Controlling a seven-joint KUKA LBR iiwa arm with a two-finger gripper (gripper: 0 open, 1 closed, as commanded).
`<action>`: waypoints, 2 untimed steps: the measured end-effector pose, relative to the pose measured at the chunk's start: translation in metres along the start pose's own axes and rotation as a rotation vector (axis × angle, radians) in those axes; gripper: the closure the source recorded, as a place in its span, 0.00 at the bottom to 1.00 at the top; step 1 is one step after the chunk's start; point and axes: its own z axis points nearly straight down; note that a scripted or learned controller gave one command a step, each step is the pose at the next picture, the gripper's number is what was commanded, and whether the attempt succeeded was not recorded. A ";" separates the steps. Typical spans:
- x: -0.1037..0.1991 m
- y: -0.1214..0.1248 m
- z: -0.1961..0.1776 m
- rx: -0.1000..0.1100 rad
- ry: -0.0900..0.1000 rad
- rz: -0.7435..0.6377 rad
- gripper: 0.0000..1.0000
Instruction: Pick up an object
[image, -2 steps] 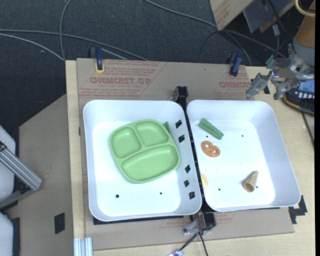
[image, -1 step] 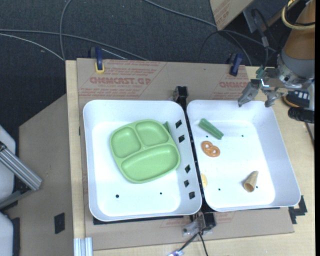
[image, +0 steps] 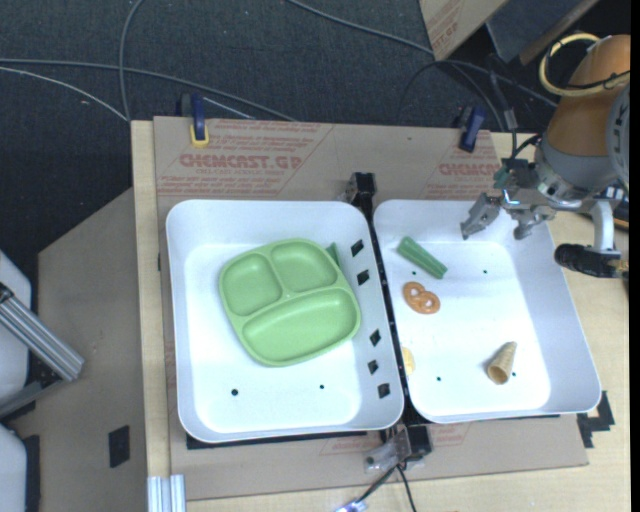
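Where bins (image: 190, 330) meet — one plate (image: 290, 301), one pretzel (image: 421, 298).

We see a pale green divided plate (image: 289, 301) in the white left bin (image: 200, 380), a darker green block (image: 421, 257), an orange pretzel (image: 421, 298), a tan cone (image: 501, 362), and blue clamps (image: 199, 117) on the brown board (image: 250, 150) with red lettering.

You see the hand (image: 497, 218), fingers spread apart and holding nothing, above the far edge of the right bin (image: 560, 310), which holds a green block (image: 421, 256), a pretzel (image: 421, 298) and a cone (image: 501, 362); the left bin (image: 195, 330) holds a green divided plate (image: 288, 300)
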 end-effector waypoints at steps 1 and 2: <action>0.004 0.009 0.055 0.000 0.000 -0.002 0.00; 0.004 0.011 0.039 -0.008 -0.001 -0.003 1.00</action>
